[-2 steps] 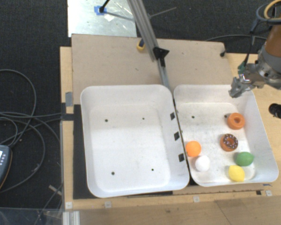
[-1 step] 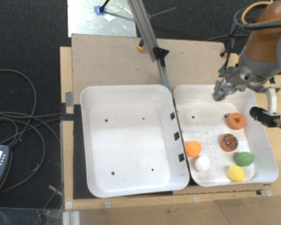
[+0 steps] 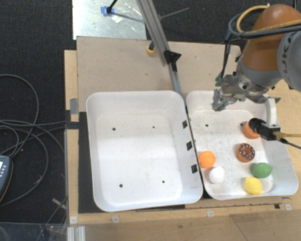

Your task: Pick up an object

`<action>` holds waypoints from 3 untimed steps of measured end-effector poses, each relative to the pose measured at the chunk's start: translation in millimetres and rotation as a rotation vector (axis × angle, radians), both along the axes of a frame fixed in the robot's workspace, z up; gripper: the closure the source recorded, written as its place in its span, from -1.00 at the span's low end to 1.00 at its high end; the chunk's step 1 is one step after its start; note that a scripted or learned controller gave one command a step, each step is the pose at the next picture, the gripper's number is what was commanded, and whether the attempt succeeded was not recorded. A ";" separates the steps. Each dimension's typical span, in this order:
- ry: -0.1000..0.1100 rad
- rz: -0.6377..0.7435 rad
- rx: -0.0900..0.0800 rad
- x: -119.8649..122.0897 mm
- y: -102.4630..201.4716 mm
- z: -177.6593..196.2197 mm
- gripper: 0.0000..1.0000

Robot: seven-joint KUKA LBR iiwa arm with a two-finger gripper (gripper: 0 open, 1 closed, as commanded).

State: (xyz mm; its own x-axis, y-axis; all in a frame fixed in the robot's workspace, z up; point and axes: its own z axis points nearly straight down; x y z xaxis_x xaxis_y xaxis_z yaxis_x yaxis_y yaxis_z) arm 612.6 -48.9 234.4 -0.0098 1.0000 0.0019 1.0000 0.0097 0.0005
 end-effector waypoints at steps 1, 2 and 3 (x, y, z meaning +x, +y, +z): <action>-0.002 0.001 0.000 6.0 51.1 5.4 1.00; 0.000 0.000 0.000 -1.8 98.0 -5.2 1.00; -0.001 0.001 0.001 -0.8 142.8 -3.1 1.00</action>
